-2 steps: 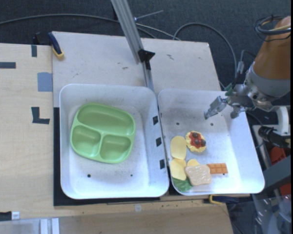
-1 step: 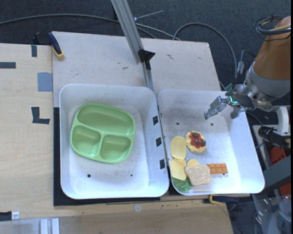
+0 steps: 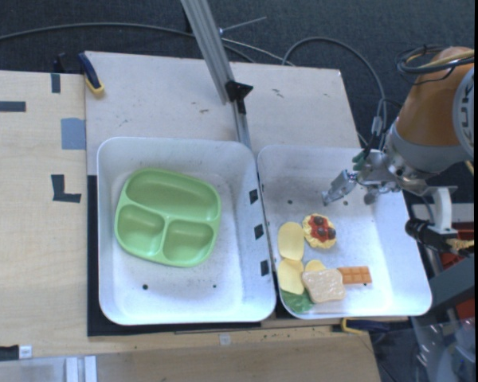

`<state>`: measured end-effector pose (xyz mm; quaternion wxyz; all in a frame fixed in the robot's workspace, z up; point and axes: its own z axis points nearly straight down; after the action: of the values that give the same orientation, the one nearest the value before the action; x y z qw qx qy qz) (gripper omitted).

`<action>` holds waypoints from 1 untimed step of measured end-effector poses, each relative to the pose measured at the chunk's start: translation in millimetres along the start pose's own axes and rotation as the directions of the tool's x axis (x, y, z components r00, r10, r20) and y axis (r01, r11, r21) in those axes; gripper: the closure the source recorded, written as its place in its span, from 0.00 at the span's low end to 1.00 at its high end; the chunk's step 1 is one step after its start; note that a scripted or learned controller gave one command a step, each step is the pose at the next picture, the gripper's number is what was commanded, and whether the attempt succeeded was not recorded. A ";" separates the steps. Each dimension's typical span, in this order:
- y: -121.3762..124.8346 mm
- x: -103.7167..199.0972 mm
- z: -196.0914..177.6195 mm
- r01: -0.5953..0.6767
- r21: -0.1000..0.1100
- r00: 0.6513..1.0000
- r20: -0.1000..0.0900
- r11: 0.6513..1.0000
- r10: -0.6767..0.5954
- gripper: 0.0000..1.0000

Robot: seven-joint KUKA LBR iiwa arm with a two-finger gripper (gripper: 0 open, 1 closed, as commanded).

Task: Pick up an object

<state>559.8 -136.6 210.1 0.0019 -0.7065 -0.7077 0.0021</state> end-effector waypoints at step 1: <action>-10.2 2.9 59.4 -0.001 0.003 1.000 -0.002 1.000 0.001 0.00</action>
<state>549.2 -133.7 150.7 0.0034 -0.7068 -0.7074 0.0026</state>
